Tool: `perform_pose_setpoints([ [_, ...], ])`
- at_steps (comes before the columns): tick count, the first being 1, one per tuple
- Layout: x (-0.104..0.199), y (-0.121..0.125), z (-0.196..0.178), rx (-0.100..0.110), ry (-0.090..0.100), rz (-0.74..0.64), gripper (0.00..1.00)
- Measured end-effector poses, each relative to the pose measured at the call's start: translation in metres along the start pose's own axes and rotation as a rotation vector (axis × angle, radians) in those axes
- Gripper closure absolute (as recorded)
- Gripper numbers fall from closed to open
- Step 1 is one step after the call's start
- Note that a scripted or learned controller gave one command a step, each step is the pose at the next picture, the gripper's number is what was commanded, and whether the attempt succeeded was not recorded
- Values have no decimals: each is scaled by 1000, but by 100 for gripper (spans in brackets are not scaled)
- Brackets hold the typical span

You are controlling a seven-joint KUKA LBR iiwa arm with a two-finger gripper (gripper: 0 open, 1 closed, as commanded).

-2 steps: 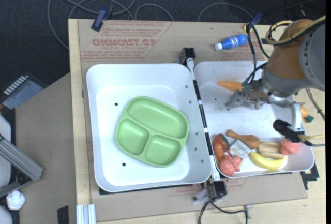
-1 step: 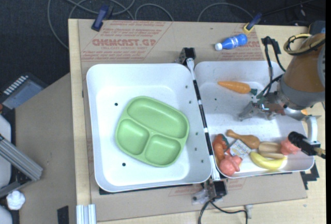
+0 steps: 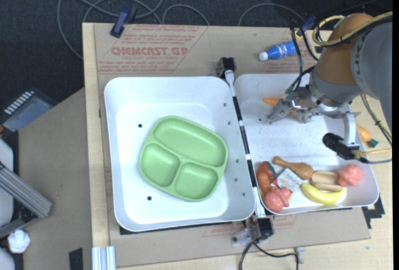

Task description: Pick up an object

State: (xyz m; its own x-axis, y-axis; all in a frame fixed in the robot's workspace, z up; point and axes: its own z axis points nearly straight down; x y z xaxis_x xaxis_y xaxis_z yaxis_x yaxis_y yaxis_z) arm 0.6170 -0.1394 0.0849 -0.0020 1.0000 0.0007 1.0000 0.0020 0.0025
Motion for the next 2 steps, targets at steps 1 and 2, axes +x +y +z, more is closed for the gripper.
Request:
perform_pose_setpoints([
  [1, -73, -139, 0, 6, -1, 5, 0],
  [2, -71, -53, -78, -2, -2, 0, 0],
])
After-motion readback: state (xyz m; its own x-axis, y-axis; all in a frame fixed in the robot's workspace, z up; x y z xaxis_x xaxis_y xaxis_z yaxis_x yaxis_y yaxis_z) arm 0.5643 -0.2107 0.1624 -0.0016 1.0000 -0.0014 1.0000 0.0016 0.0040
